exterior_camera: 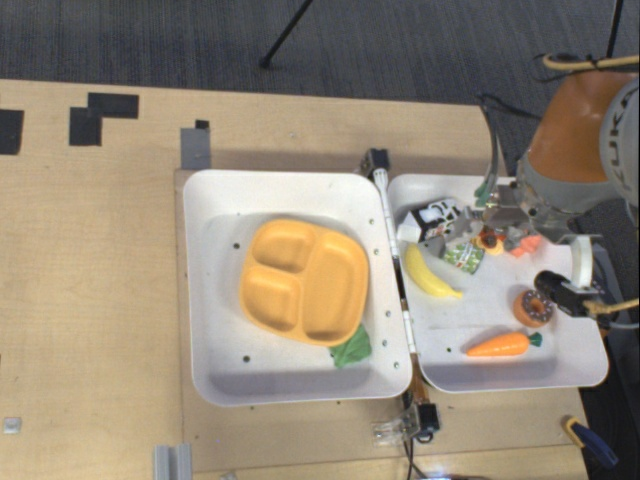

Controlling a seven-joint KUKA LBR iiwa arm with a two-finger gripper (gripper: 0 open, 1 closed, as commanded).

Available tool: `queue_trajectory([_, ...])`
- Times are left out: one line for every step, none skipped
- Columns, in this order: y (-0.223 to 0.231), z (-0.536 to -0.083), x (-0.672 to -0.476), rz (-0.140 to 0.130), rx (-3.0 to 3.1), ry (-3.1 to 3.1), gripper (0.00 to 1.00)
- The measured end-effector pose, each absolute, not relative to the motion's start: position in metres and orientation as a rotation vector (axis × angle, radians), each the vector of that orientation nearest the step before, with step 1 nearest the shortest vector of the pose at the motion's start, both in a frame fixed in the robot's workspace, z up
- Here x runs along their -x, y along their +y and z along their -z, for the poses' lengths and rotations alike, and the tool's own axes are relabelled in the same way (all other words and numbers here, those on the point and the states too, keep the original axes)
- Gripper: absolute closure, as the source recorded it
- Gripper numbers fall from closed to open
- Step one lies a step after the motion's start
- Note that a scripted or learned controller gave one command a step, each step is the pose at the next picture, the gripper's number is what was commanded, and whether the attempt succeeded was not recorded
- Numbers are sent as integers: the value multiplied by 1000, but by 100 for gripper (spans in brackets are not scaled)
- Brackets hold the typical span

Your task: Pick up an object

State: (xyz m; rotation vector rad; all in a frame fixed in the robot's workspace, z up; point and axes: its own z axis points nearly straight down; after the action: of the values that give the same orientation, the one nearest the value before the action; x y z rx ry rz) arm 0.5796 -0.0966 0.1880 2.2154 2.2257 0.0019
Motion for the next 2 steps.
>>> queue_trajectory([-110, -88, -584, -4, -1774, 2588, 0])
queue_trajectory([-107, -87, -633, -4, -1436, 2788, 0])
